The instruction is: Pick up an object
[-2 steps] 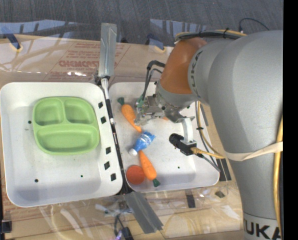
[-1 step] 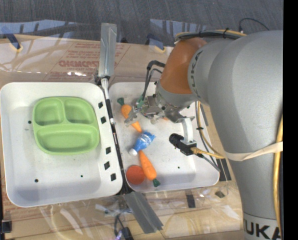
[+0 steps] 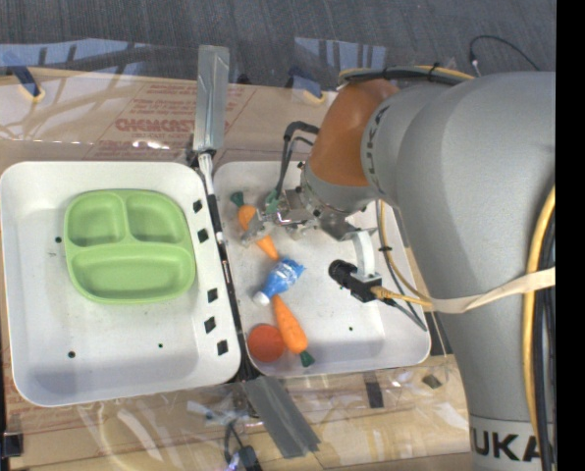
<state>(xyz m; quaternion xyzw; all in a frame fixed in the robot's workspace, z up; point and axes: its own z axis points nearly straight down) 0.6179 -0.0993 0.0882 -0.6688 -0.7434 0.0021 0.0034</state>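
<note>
arm (image 3: pixel 450 194) bent over right bin (image 3: pixel 371 346), wrist above carrot (image 3: pixel 245 216).

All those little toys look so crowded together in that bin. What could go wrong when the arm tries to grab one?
The gripper sits low in the right bin, close to a small carrot and an orange piece, so it might nudge them or pinch two at once. The blue bottle, larger carrot and orange ball lie close together, so one may roll.
</note>
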